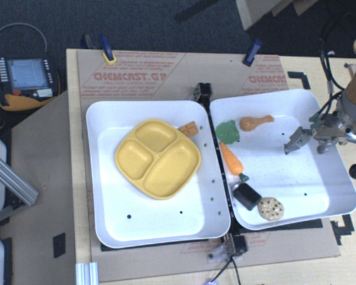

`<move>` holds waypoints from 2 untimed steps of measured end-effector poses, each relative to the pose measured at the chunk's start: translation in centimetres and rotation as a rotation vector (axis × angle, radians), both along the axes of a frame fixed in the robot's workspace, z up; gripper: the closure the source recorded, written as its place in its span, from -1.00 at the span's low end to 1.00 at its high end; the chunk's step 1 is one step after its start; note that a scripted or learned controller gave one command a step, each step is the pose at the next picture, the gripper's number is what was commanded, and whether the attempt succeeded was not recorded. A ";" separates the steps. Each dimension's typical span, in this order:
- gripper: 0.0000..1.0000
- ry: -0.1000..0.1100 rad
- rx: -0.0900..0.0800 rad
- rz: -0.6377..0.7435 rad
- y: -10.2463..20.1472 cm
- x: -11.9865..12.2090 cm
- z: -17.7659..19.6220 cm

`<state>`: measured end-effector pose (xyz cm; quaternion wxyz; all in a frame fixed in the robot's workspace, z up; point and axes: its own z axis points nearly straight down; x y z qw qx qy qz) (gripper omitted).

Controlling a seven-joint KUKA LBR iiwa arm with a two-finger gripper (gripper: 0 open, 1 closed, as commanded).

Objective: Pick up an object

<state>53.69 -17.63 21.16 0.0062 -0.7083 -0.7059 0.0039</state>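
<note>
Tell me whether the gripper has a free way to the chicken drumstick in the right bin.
Probably yes. The gripper hangs over bare bin floor right of the drumstick, with nothing lying between them; the green leaf sits on its far side.

2 bins side by side on tabletop (166, 70). Left bin (107, 206): divided plate (158, 158). Right bin (320, 189): carrot (230, 157), drumstick (255, 122), cookie (270, 208) nearest front.

Single cam sat fixed above bench (166, 76), looked down at slant, mid-range, took in both bins (101, 159).
</note>
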 end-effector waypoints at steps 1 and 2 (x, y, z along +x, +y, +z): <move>-1.00 -0.014 -0.003 0.004 0.0 0.3 0.7; -1.00 -0.009 -0.001 0.002 -0.6 0.9 -4.2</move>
